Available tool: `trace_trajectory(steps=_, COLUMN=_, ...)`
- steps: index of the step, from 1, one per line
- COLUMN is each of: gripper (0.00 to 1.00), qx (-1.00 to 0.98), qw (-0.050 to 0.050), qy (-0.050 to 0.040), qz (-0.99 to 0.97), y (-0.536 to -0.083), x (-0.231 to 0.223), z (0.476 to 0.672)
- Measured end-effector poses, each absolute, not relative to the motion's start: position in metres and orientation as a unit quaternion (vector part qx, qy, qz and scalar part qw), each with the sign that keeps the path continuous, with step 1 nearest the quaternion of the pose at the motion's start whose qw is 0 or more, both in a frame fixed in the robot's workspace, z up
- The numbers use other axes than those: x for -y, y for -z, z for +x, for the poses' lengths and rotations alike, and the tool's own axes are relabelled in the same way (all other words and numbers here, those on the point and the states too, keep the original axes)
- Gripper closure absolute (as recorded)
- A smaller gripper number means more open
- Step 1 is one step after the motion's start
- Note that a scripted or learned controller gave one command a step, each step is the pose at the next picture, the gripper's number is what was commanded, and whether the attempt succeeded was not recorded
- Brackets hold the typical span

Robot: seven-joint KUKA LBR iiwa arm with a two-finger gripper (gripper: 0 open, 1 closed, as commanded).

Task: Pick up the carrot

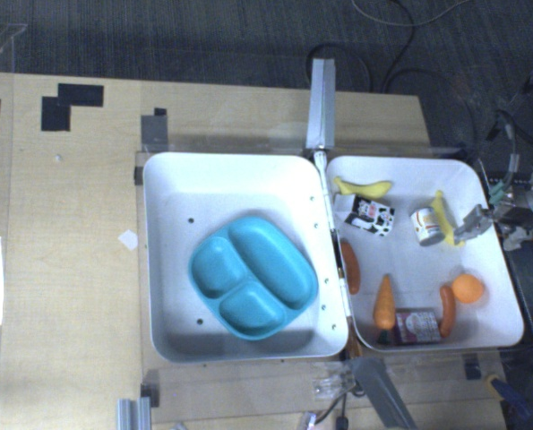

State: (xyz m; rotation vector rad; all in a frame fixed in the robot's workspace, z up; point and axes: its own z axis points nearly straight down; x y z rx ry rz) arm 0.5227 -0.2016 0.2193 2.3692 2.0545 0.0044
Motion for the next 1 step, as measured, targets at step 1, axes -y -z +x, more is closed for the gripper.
trace_trajectory(steps=1, gripper=0.00, qx=-0.657, qw=0.001, qy=-0.0009, qz=0.754, y=-0.1838, x=0.1845, z=0.4879)
